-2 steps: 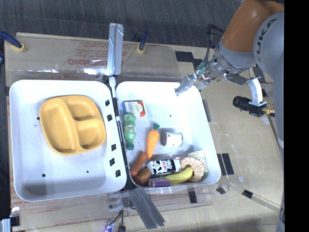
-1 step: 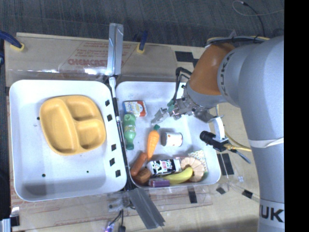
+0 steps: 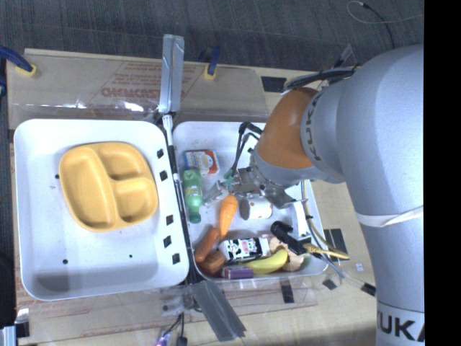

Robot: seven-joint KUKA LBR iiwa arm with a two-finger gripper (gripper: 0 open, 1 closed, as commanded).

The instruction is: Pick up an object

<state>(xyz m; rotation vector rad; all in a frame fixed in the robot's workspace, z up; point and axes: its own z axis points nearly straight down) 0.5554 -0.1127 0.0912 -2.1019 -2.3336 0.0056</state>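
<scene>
The gripper (image 3: pixel 241 186) is seen low in the right bin (image 3: pixel 310 265), just above the carrot (image 3: pixel 227 215) — its opening cannot be told — the yellow tray (image 3: pixel 108 186) is left alone.

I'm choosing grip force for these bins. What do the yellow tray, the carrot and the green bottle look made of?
Yellow tray: looks like moulded matte plastic, with soft rounded compartments. Carrot: probably toy plastic, evenly orange and smooth. Green bottle: seemingly glossy plastic, with bright highlights along it.
</scene>
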